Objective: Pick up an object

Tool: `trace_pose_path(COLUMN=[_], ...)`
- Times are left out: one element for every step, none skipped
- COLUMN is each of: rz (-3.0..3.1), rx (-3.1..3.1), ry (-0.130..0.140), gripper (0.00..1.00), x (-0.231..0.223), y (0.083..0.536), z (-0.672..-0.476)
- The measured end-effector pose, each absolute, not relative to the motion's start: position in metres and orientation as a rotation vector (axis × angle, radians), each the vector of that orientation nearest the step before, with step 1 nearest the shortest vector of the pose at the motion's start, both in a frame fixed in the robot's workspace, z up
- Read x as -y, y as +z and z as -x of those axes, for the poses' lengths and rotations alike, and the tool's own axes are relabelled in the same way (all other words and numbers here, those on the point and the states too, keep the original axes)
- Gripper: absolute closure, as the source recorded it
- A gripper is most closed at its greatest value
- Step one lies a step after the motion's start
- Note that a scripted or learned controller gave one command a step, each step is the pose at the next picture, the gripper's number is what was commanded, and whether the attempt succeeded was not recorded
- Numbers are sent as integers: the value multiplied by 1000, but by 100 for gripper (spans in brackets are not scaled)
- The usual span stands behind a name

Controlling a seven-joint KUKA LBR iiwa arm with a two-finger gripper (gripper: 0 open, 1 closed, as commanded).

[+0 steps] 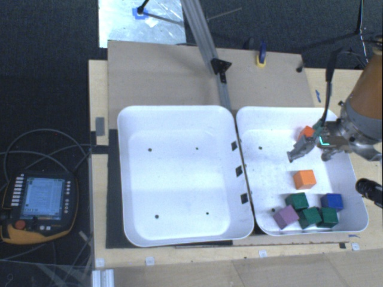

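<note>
My gripper hangs over the upper right part of the right bin, its two fingers spread open with nothing between them. An orange block peeks out just behind the gripper body, partly hidden by it. A second orange cube lies a little below the fingertips, apart from them. Toward the bin's front right corner sits a cluster: a purple cube, a blue cube and three green cubes.
The left bin stands beside the right one, sharing a raised divider edge. A slanted metal pole crosses above the back of the bench. A teach pendant with cables lies on the floor at left.
</note>
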State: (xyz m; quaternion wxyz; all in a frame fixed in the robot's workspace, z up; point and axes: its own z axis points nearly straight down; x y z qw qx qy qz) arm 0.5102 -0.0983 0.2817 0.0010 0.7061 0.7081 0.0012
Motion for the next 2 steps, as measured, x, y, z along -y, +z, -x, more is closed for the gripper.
trace_pose_path(rz=[-2221, -2222], rx=[-2226, -2227], ry=[-2, -4], gripper=[0, 0], x=[88, 85], y=[233, 172], z=[-510, -513])
